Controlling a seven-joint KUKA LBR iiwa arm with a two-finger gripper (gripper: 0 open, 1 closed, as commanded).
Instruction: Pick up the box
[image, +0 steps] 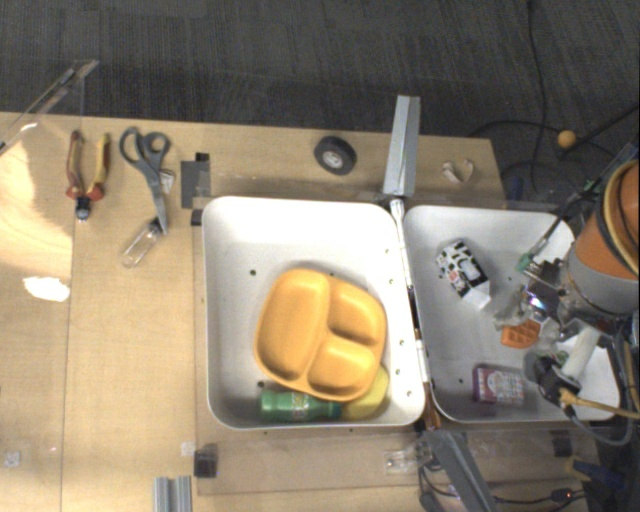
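Arm over the right bin (440, 400), box not taken.
The gripper (530, 320) hung inside that bin; whether its grip was wide or narrow I could not tell; the purple box (497, 384) lay flat near the bin's front wall, just beside the gripper.

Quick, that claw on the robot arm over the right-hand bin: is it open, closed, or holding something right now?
Claw: cannot be told from this view. It hangs over the right bin, near a small orange item; the box lies apart from it on the bin floor.

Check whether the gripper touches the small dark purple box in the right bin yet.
Apart. The camera view shows bare white bin floor between the gripper and the small dark purple box.
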